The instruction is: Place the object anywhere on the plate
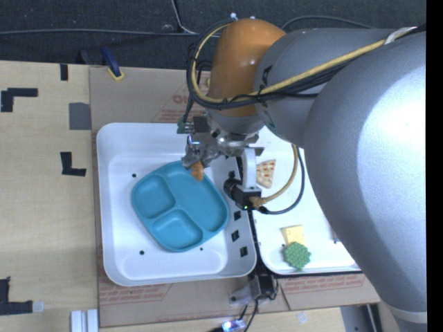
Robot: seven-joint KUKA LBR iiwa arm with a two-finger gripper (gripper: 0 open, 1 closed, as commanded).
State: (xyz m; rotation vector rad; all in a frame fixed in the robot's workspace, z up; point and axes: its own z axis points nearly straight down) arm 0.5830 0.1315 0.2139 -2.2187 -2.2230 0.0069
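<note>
We look down on a cardboard-covered bench with dark fabric behind it and two white bins set side by side. The gripper hangs over the far right rim of the blue plate, and a small orange-brown object sits pinched between its fingertips, just above or touching that rim; we cannot tell which. The plate lies tilted in the left bin, three compartments up. Our worry is the edge: let go here and the piece may roll off the rim onto the bin floor rather than settle in a compartment. In the right bin lie a cracker-like piece, a yellow block and a green bumpy item, well apart from the plate. The big grey arm covers much of that bin.
</note>
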